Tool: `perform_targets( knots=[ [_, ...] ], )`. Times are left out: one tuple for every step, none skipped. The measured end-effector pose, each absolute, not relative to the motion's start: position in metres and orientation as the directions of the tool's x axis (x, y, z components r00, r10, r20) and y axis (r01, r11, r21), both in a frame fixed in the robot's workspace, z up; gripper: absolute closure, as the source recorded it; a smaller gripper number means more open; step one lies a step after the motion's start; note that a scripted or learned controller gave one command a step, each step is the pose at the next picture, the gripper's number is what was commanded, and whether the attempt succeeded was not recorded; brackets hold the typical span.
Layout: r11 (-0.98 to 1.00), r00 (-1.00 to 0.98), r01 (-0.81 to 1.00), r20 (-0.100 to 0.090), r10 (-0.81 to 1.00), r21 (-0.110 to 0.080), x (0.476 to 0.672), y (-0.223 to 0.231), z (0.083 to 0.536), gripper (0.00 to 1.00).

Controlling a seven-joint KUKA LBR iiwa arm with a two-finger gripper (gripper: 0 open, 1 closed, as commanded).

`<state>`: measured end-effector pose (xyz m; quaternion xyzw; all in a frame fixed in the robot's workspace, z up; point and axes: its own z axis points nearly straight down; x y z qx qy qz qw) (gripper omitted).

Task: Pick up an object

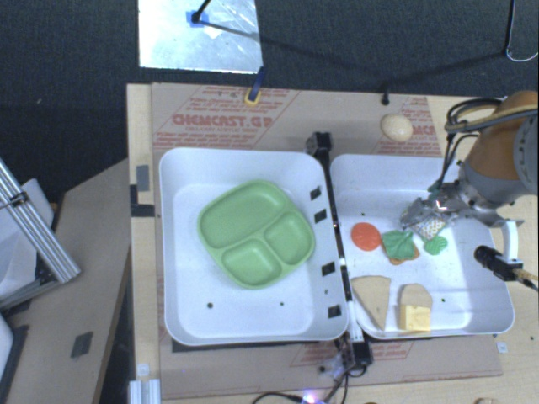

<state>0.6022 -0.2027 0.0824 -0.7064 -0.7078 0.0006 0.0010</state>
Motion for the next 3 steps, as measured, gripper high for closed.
perform_targets(
  knots=[
    [0.003,-0.003,1.0,-0.002,1.0,0.005,0.604,-0.203,0.096,1.0],
    [0.006,-0.006,1.0,-0.002,1.0,0.008,0.609,-0.195,0.156,1.0],
    [0.006,-0.006,1.0,-0.002,1.0,0.007,0.616,-0.193,0.201,1.0]
  ],
)
